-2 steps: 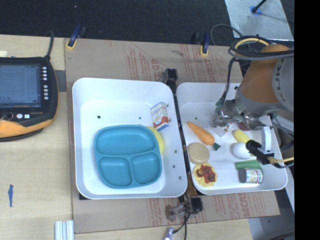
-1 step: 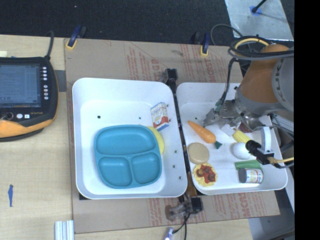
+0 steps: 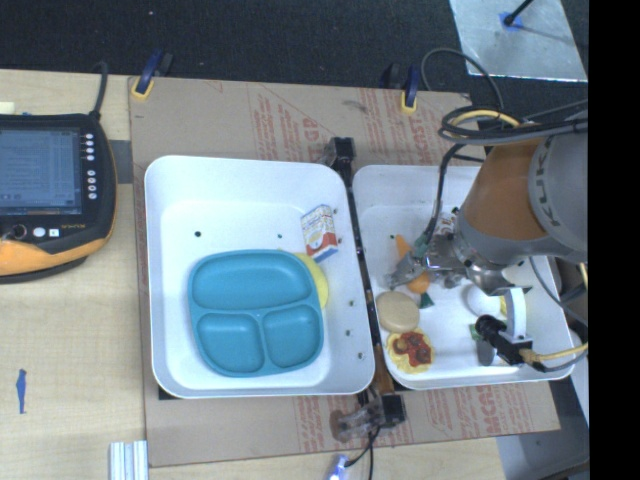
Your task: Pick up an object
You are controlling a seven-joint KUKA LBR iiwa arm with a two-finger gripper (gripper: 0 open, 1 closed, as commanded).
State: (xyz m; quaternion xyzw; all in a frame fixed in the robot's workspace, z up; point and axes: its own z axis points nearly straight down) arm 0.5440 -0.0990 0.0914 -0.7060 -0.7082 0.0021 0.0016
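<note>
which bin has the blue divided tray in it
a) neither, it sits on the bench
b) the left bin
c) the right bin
b: the blue divided tray lies flat inside the left bin, while the arm reaches into the right bin.

Your hand (image 3: 425,258) half buried under the arm's wrist, finger state unreadable, yellow item (image 3: 318,278) tucked behind the blue tray (image 3: 257,311), small carton's (image 3: 320,230) label too blurred to read
</note>
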